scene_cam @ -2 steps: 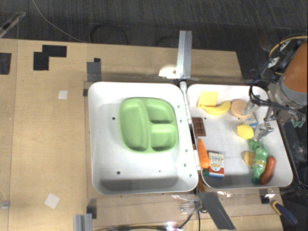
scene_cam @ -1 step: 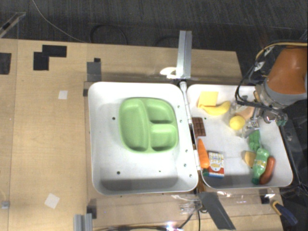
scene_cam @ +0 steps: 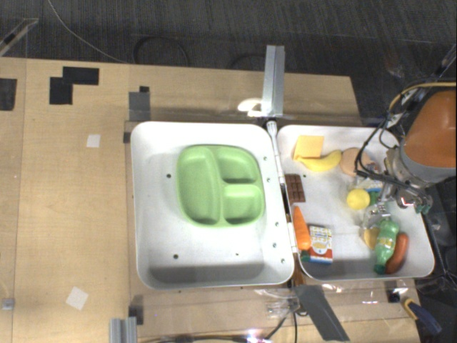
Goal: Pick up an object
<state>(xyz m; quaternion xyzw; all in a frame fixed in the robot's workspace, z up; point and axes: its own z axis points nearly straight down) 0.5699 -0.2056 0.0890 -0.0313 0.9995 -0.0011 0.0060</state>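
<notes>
At the right of the frame our gripper [scene_cam: 385,207] hangs low in the right bin [scene_cam: 428,266], among the lemon [scene_cam: 358,199], green bottle [scene_cam: 385,239] and sausage [scene_cam: 397,253]. We cannot tell its state. With items so crowded, we judge it may nudge neighbours and close on nothing.
</notes>
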